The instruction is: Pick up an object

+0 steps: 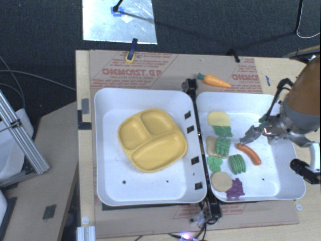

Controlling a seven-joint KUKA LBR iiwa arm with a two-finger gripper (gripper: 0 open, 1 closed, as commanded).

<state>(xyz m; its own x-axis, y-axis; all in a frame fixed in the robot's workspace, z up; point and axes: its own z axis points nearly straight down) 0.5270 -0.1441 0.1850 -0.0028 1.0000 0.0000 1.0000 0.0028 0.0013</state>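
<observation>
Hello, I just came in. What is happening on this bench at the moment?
A robot arm reaches in from the right over the right bin, which holds toy food. Its gripper is low beside the orange sausage, holding nothing visibly. The left bin holds a yellow divided plate. A toy carrot lies outside the bins.

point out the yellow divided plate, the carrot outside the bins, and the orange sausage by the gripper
yellow divided plate (pixel 152 145), camera view, ridge between its compartments
carrot (pixel 216 81), camera view, middle of its orange body
orange sausage (pixel 250 153), camera view, mid-length
</observation>
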